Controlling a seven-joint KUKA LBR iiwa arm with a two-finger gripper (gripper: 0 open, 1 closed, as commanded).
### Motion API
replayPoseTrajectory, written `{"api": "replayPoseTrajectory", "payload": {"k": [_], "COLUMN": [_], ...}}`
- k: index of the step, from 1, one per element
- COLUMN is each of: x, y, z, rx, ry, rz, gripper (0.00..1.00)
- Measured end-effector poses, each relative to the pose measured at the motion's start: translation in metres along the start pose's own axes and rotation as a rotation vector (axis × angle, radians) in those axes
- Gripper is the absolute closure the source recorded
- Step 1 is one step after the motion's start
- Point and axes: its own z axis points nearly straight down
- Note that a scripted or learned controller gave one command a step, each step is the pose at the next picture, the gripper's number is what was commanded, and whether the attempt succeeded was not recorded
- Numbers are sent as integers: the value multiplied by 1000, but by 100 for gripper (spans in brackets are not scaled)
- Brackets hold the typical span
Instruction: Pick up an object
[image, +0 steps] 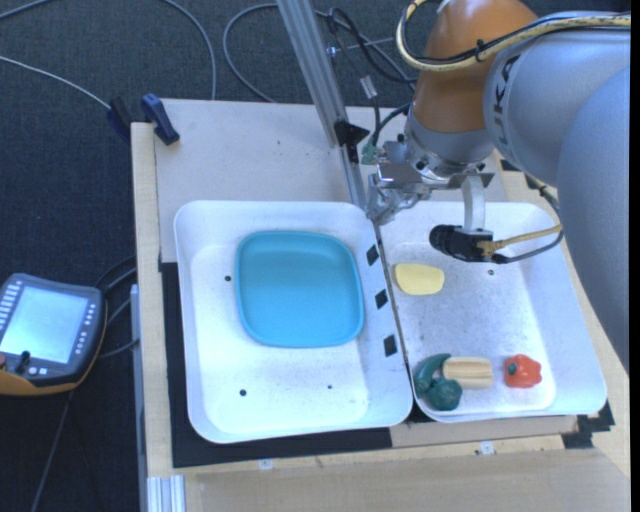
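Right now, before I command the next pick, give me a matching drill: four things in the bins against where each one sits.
Things:
1. blue tray
2. yellow piece
3. red pepper
4. green item

Places:
A. right bin, near right corner
B. middle of the left bin
C. right bin, near left corner, touching the tan block
D. right bin, beside the divider, far half

Pairs: 1-B, 2-D, 3-A, 4-C
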Motion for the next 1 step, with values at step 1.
{"api": "replayPoseTrajectory", "payload": {"k": [1], "x": [47], "y": [-2], "z": [-11], "rx": [0], "ry": [0], "rz": [1], "gripper": [100]}}
